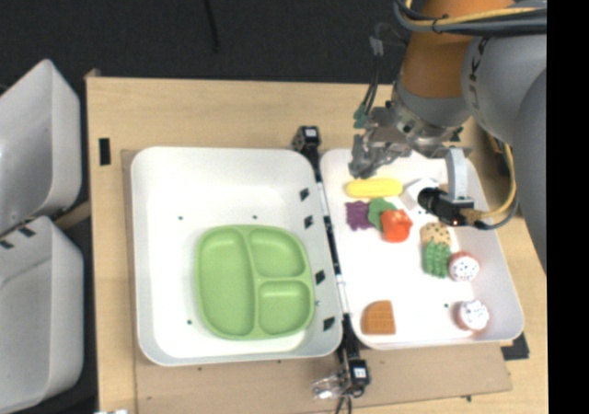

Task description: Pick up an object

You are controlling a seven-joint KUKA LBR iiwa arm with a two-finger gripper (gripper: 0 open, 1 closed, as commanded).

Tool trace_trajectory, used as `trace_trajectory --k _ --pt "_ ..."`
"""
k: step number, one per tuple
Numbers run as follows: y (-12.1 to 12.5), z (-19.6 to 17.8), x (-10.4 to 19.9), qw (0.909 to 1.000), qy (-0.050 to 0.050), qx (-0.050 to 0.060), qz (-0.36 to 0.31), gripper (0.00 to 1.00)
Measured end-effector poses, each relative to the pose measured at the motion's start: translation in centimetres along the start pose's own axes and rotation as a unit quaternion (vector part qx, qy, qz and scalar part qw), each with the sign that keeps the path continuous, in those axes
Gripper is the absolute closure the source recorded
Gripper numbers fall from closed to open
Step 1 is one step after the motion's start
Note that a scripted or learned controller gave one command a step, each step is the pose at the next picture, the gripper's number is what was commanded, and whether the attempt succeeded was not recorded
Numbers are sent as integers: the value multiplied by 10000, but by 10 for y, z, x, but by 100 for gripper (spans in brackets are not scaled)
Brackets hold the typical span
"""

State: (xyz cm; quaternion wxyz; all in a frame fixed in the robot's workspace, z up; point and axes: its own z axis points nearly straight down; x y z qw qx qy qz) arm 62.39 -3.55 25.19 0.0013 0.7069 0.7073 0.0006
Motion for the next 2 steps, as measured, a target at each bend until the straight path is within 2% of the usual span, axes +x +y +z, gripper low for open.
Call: trace_trajectory --k 1,2 --pt "4 3 4 10000 -5 -3 -14 100" --pt "-5 2 0 10000 -6 16 5 100"
